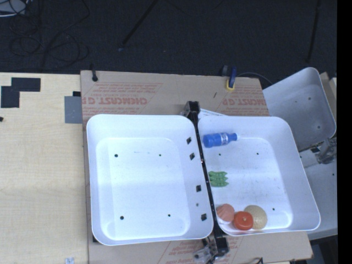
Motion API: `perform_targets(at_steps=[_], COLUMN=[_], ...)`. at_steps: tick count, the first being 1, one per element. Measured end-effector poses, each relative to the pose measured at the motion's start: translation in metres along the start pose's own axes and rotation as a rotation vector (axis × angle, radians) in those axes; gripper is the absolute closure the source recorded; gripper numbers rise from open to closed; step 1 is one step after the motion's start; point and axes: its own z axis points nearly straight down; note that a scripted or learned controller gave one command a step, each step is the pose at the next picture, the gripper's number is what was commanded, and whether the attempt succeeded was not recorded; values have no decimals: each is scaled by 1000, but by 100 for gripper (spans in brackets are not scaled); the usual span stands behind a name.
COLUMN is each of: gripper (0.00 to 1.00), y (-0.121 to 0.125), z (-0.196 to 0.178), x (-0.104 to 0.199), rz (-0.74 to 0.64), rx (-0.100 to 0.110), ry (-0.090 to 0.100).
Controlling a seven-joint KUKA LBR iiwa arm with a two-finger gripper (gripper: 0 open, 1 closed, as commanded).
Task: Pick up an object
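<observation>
Two white bins on cardboard, all objects in the right one.

You've got the left bin [144, 181] and right bin [286, 164] touching along a black divider [202, 175]. In the right bin: blue bottle [219, 139] lying on its side at 11 o'clock, against the upper wall; green item [218, 179] at 9 o'clock, just beside the divider; at 7 o'clock a cluster by the lower wall, pink piece [224, 212], red round piece [243, 220] and tan round piece [257, 215], red touching both neighbours. Cardboard sheet [165, 95] under both bins, wooden bench [38, 175] at your 9 o'clock.
</observation>
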Motion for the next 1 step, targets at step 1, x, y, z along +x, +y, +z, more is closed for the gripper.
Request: perform_targets(at_steps=[1], gripper=[100], y=[0], z=[-25], x=[-1], rz=[-1], rx=[-4], ry=[-1])
